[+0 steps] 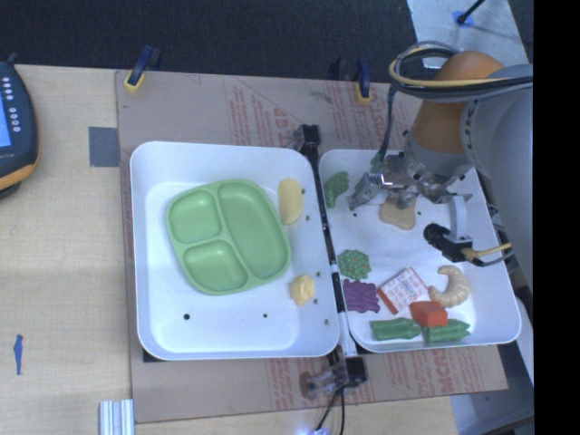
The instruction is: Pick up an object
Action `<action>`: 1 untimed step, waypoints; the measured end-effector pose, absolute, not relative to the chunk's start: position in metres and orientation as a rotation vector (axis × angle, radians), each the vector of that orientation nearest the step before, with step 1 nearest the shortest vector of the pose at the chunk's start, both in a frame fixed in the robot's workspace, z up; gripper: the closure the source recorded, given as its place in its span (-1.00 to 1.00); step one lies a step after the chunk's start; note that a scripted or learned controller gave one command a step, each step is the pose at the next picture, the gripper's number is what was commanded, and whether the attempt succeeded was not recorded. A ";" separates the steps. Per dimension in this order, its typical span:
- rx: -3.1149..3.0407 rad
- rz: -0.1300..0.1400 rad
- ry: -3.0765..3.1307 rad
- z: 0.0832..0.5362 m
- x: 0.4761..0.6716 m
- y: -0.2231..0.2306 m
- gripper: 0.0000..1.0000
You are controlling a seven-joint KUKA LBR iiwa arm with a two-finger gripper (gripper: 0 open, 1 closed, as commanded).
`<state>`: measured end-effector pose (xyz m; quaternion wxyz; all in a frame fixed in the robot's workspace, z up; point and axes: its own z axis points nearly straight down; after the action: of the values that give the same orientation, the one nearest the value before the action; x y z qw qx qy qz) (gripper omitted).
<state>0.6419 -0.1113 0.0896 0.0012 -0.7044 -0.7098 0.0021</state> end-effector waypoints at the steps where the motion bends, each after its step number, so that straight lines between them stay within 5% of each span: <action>1: -2.226 0.000 -2.225 0.158 0.642 -0.167 -1.00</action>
<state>0.6423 -0.1673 0.1576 -0.0029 -0.7073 -0.7069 0.0001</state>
